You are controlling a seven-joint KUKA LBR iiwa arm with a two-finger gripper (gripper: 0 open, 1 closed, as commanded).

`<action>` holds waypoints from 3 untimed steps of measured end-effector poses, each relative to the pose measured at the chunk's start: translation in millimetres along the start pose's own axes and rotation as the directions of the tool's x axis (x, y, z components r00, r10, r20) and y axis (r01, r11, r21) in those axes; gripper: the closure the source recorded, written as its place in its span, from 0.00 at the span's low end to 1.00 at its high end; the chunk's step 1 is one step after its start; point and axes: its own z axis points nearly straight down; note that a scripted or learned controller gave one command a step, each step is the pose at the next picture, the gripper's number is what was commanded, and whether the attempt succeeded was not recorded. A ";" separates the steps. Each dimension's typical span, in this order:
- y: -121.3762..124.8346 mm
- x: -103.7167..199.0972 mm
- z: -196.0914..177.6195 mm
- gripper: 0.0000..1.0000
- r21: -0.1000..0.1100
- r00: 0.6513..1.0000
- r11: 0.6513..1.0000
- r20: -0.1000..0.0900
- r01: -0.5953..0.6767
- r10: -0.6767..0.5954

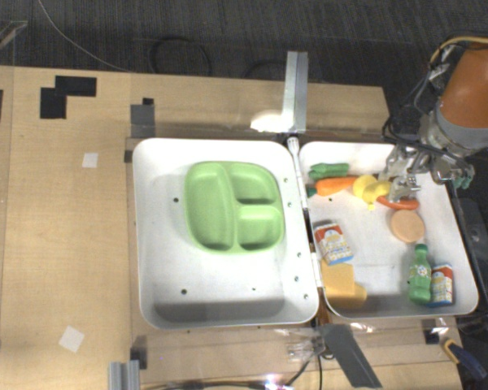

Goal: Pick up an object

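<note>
Gripper point(403, 184) low in right bin point(464, 258), over yellow toy point(368, 188) beside carrot point(335, 186). Finger state: cannot tell. No object seen between them. Advice: centre on one item, avoid neighbours, close squarely, lift straight.

The arm point(464, 104) is grey with a rounded orange band above the wrist, dark cables looping alongside, and a small metallic tool point(403, 187).
</note>
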 end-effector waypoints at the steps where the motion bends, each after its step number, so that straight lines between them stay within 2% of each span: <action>1: 67.5 -43.0 -36.6 1.00 -0.006 0.998 0.998 -0.001 -0.070 0.070; 2: 38.0 -36.4 -53.7 1.00 -0.003 0.987 0.987 -0.001 0.160 -0.160; 3: 38.8 -36.5 -53.4 0.00 -0.004 0.987 0.987 -0.001 0.161 -0.161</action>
